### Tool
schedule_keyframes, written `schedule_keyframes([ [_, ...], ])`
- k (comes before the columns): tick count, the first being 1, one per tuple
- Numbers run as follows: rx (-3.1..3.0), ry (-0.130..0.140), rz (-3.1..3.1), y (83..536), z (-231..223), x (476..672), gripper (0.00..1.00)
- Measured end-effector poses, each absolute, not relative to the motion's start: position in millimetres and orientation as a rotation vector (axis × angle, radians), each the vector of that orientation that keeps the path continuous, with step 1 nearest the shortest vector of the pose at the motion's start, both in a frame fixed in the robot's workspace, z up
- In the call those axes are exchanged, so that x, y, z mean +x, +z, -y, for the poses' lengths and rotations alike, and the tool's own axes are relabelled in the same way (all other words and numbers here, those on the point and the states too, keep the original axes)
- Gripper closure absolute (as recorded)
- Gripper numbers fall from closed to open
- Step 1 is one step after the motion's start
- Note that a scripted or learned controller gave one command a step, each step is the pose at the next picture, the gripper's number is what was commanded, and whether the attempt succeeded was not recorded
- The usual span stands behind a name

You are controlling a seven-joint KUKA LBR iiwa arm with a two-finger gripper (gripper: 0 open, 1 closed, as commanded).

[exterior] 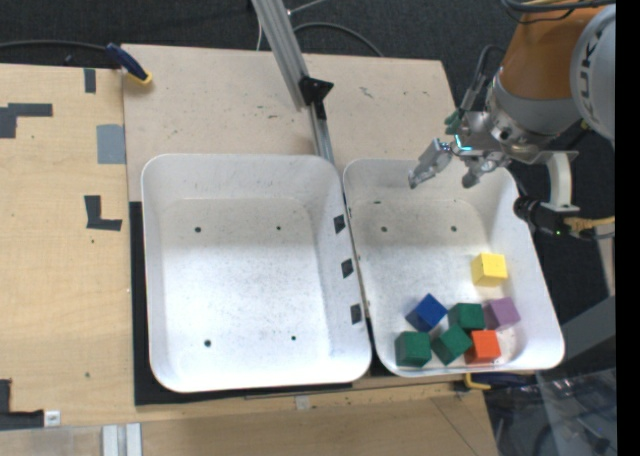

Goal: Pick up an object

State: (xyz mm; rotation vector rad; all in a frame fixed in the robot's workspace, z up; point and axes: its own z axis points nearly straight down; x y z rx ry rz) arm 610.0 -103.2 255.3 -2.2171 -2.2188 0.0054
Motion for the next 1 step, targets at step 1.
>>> schedule_keyframes([
  [1, -2.219, 0.001, 2.223, 258.1, 103.4, 610.8, 0.0],
])
